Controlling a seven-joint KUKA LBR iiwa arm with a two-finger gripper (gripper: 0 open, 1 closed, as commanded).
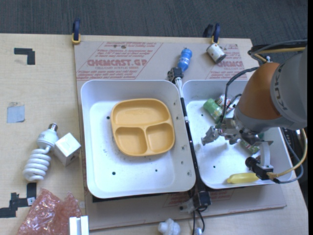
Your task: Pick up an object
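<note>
The jaws are hanging low in the right bin — whether they are apart or together, I cannot tell. A green object is lying just behind them, a yellow object near the front wall. Better to be centring over one object before descending — not between them.

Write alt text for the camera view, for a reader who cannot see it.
A grey robot arm with an orange band reaches from the right, its gripper low inside the right white bin, which holds a green object and a yellow object. The left white bin holds a yellow divided tray. A spiral light bulb lies on the bench beside it.
</note>
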